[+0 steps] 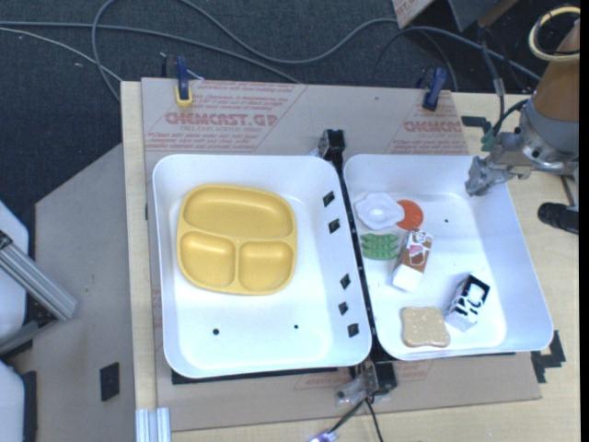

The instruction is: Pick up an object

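Right bin (515, 274), several small things lying loose, none lifted. White cup with green band (379, 224) on its side near the bin's left wall; orange disc (410, 215) touching it on the right. Small brown-and-white carton (414, 258) just below the disc, tilted. Slice of toast (424, 327) flat near the bin's front edge. Black-and-white block (469, 300) just right of the toast, toward the carton's lower right.

Left bin (184, 339), touching the right bin along a black divider strip: yellow sectioned tray (237, 238) in its rear half, three compartments, sitting flat.

Surface: tan board (276, 118) with red printed lettering under both bins, held at its back edge by a yellow-and-blue clamp (184, 81) and a blue clamp (433, 87). Dark carpet beyond the board, with grey cables (138, 35) looping across it. Metal rail (32, 279) at far left of the left bin.

Arm (552, 109): enters at the right bin's rear right corner, orange band above grey wrist. Claw (483, 175) sits over that corner's rim, well apart from the cup and every other object; nothing visible in it. Cannot tell how far the claw is parted.
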Robot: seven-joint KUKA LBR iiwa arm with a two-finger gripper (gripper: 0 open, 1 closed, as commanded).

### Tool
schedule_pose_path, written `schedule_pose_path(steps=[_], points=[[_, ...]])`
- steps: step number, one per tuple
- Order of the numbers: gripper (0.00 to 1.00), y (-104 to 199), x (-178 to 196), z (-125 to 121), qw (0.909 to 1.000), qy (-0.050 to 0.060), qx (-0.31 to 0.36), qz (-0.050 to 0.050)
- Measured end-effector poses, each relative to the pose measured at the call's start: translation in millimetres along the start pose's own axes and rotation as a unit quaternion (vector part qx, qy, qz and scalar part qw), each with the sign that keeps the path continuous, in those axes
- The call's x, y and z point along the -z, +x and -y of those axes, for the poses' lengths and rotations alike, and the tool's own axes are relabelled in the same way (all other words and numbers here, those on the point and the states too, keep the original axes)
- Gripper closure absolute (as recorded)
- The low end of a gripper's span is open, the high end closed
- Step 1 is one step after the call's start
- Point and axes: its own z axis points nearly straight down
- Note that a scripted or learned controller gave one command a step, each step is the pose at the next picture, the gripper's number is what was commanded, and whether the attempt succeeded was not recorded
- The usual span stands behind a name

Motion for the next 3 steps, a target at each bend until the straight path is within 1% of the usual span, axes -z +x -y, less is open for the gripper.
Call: schedule_pose_path(steps=[1,2,3], points=[[1.00,-3,65,1,1.0000,-0.001,0.000,0.001],[1.00,-3,73,0,1.0000,0.001,0.000,0.000],[1.00,53,78,23,1.0000,0.004,0.002,-0.002]])
